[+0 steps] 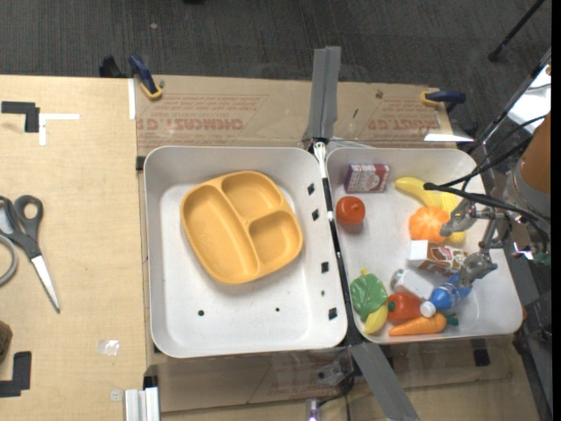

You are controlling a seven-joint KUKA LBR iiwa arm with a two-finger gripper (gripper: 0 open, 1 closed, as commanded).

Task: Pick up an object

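I judge I'm in the approach step: the two-finger metal gripper [466, 246] hangs spread open, holding nothing, at about three o'clock in the right-hand shallow white bin [491, 324]. Its fingers straddle the small red-and-white printed carton [445, 256], with the round orange fruit [427, 224] at eleven o'clock. Next I'd descend and close. The arm enters from three o'clock.
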